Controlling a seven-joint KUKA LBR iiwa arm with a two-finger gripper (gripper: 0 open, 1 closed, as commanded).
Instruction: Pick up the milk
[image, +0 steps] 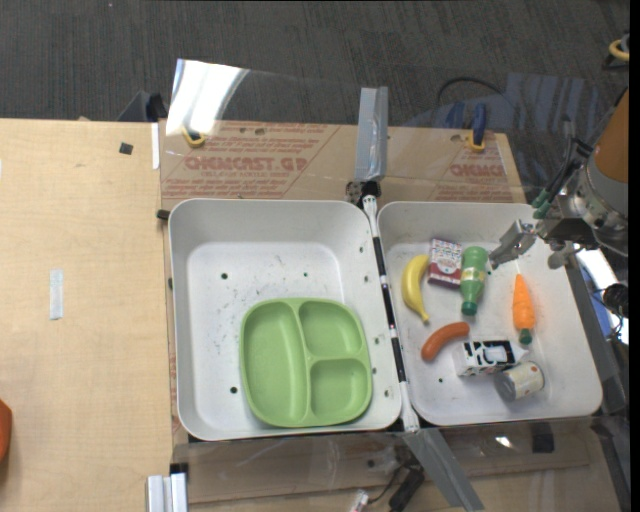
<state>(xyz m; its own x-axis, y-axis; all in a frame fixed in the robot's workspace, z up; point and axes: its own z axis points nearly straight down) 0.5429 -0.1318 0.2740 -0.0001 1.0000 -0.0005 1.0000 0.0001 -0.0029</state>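
Pincer (535, 235) hovering above the right bin (590, 400), its far side; grip state — cannot tell from here. Nothing showing between its tips. Arm reaching in low from the right, wrist angling toward the green bottle (473, 279). Landmark: that bottle. Milk (487, 356) lying on its side nearer me than the bottle, just beside a grey can (520, 380). Judging the pincer is sitting well short of the milk; needs to travel toward me past the bottle.

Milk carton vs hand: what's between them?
In the camera view, the green bottle and carrot lie between the hand and milk carton.
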